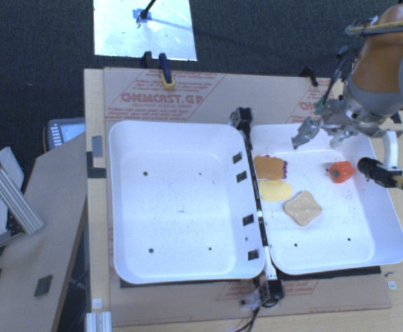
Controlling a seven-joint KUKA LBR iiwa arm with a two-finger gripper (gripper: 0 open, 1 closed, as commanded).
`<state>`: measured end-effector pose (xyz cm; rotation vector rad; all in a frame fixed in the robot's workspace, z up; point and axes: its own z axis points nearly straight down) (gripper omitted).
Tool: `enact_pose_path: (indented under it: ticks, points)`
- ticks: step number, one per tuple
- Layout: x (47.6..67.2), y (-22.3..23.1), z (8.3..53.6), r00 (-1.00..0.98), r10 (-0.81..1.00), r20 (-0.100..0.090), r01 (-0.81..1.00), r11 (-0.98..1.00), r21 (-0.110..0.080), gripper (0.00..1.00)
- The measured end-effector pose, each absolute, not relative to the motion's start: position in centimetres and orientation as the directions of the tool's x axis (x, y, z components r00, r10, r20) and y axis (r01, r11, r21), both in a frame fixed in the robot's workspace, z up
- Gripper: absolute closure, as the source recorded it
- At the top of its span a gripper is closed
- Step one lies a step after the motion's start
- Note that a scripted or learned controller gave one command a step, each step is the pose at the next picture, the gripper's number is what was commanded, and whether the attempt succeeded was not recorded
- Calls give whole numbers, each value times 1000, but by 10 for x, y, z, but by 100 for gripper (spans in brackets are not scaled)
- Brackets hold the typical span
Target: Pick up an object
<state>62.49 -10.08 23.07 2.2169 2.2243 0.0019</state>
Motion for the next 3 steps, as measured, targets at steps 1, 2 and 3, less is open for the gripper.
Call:
enact_pose_path:
  ticks: [1, 2, 3]
  points:
    - [578, -1, 182, -12, 1000, 4, 1000, 12, -6, 0]
    - [581, -8, 195, -3, 1000, 0, 1000, 3, 3, 100]
    - [535, -56, 242, 3, 1000, -1, 1000, -3, 3, 100]
